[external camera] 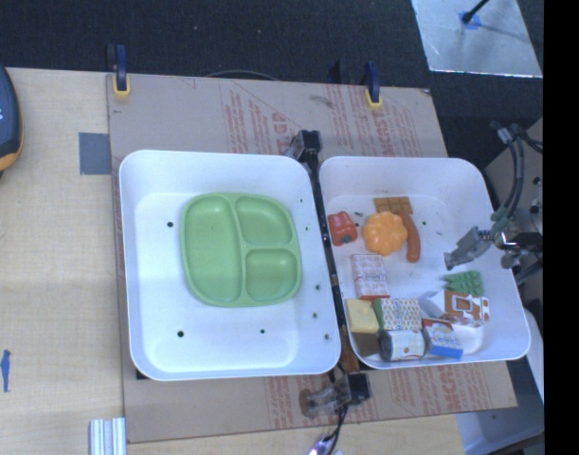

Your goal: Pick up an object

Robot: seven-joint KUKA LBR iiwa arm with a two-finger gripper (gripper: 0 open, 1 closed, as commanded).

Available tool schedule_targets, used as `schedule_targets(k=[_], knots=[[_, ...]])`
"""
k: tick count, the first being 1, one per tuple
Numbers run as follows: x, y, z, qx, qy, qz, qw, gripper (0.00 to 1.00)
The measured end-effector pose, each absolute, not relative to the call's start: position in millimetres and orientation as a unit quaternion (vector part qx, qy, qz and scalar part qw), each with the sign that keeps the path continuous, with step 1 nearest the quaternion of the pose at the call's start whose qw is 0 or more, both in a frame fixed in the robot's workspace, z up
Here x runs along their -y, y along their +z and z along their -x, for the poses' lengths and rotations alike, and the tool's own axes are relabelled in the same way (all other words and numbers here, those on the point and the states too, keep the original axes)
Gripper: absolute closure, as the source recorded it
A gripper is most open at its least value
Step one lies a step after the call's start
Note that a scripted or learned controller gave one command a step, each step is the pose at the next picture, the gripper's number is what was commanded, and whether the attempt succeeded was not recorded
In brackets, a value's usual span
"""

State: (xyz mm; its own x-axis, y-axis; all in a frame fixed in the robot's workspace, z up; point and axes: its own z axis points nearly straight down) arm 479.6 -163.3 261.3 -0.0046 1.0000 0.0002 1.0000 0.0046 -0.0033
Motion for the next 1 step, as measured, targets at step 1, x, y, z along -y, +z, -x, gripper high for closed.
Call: schedule_targets(k=[1], knots=[[185.9, 163.5, -581.5, 0.711, 0.0017, 0.703, 0.000, 0.00]])
